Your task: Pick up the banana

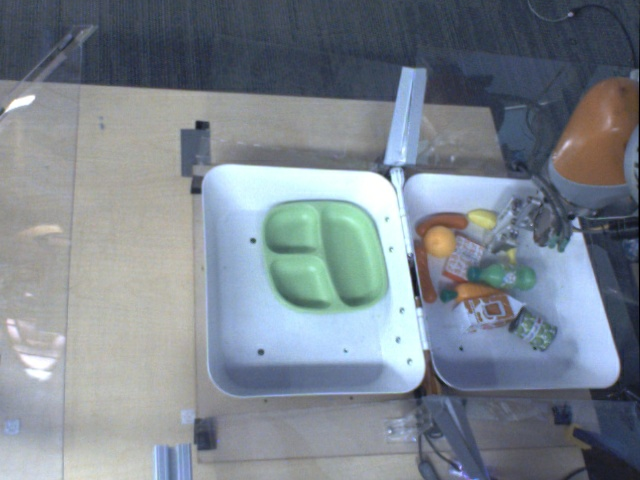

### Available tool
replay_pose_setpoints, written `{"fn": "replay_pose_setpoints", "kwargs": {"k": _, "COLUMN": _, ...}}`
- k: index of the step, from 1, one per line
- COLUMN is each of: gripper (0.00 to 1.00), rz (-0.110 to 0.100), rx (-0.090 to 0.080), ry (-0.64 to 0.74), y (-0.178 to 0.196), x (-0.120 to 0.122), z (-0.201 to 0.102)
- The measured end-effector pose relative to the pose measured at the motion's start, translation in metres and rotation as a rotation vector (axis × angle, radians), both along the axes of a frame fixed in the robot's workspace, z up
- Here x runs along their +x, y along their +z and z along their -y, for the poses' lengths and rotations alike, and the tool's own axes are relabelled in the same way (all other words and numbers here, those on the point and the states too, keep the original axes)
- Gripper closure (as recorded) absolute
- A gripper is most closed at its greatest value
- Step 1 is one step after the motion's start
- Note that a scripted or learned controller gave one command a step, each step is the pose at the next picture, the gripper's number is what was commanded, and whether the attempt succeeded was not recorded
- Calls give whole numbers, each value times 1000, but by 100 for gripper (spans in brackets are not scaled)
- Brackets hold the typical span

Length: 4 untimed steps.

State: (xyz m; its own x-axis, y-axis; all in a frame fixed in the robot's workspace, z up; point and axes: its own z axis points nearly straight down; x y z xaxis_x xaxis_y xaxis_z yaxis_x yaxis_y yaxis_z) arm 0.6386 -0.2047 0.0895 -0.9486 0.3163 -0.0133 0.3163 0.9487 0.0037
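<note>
The banana (482,218) is a small yellow piece lying in the right bin (590,363), near its back, just right of a red sausage (443,222). My gripper (515,225) hangs low over the bin right beside the banana, on its right, with metal fingers pointing left toward it. Nothing shows between the fingers. The arm's orange band (595,148) rises at the right edge.
The right bin also holds an orange (438,242), a green bottle (505,276), a carrot (462,292), a snack packet (487,312), a small can (533,330) and a long red-brown piece (425,268). The left bin (230,348) holds a green divided tray (326,254).
</note>
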Motion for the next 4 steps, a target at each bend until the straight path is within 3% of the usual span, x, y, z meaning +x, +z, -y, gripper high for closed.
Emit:
{"fn": "replay_pose_setpoints", "kwargs": {"k": 1, "gripper": 100, "rz": 0, "rx": -2, "ry": 120, "y": 123, "x": 20, "z": 0}}
{"fn": "replay_pose_setpoints", "kwargs": {"k": 2, "gripper": 100, "rz": -4, "rx": -4, "ry": 466, "y": 52, "x": 1, "z": -1}}
{"fn": "replay_pose_setpoints", "kwargs": {"k": 3, "gripper": 100, "rz": 1, "rx": -4, "ry": 293, "y": 166, "x": 33, "z": -1}}
{"fn": "replay_pose_setpoints", "kwargs": {"k": 4, "gripper": 100, "rz": -4, "rx": -5, "ry": 598, "y": 62, "x": 12, "z": -1}}
